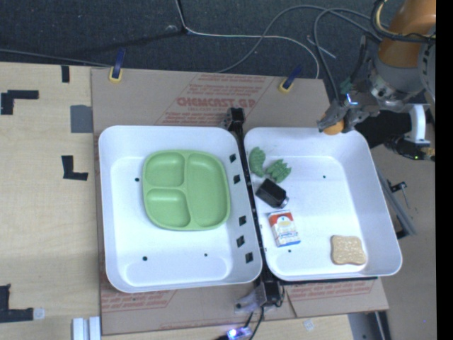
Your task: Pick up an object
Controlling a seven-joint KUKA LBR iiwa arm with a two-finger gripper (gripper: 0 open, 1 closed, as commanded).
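My gripper (pixel 335 124) hangs over the far right corner of the right bin (pixel 368 165), near its back rim. It is shut on a small orange object (pixel 331 127) that shows between the fingertips. In the right bin lie a green leafy toy (pixel 269 166) at the left, a small black block (pixel 271 191) just below it, a red and white carton (pixel 284 229) nearer the front, and a tan slice of toast (pixel 347 250) at the front right.
The left bin (pixel 120 211) holds a green divided plate (pixel 187 190). A black hinge strip (pixel 244 190) runs between the two bins. Cables trail across the dark surface behind the bench. The arm's wrist (pixel 396 62) stands at the upper right.
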